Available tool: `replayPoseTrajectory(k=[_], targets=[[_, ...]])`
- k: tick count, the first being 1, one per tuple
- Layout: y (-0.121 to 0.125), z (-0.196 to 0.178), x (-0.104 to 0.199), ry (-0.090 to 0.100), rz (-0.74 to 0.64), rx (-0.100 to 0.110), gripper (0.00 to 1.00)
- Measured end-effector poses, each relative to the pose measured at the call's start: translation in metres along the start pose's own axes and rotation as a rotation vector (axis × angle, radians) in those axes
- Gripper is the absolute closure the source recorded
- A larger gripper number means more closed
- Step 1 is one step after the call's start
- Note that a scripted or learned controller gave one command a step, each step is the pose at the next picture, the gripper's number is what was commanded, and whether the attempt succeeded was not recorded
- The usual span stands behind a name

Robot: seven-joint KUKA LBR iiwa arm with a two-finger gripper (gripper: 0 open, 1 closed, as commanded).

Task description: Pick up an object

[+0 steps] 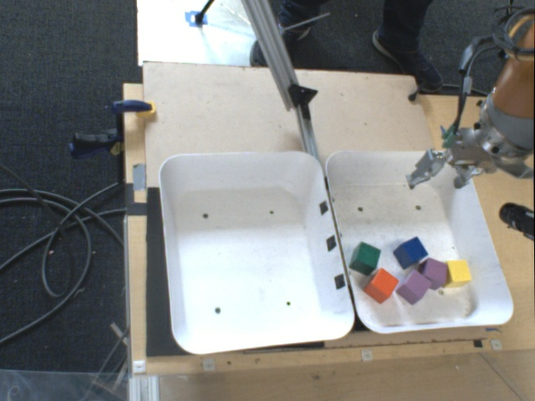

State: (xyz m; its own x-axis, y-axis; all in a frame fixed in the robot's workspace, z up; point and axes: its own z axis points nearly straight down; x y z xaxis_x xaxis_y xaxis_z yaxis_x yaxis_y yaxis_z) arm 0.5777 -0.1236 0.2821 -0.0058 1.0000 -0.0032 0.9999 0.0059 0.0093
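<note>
1. Camera view: the hand (pixel 440 170) hangs over the far part of the right bin (pixel 485 224), fingers spread apart with nothing between them, so it's open and empty
2. The stuff to grab is all bunched at the near end of that same bin: green cube (pixel 364 258), orange cube (pixel 382 285), blue cube (pixel 410 251), two purple cubes (pixel 414 286) (pixel 434 271) and a yellow cube (pixel 458 271)
3. Relative to the hand, the cluster sits well apart, toward the camera and lower in the frame; the blue cube is the closest one
4. How I'd play it: the cubes are packed tight, several touching, so go for one on the edge. The green or yellow looks easiest since each has a free side. Line the fingers up across two free faces before dropping, or they'll likely land on a neighbour
5. The left bin (pixel 192 224) isn't part of this step; both bins sit on the worktop (pixel 217 107)
</note>
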Motion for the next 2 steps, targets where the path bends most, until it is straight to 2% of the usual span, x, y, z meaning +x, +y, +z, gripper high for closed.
replayPoseTrajectory(k=[1,2], targets=[[-0.016,0.047,-0.009,0.003,0.005,0.013,0.0],[-0.064,0.16,-0.005,-0.001,0.007,0.002,0.0]])
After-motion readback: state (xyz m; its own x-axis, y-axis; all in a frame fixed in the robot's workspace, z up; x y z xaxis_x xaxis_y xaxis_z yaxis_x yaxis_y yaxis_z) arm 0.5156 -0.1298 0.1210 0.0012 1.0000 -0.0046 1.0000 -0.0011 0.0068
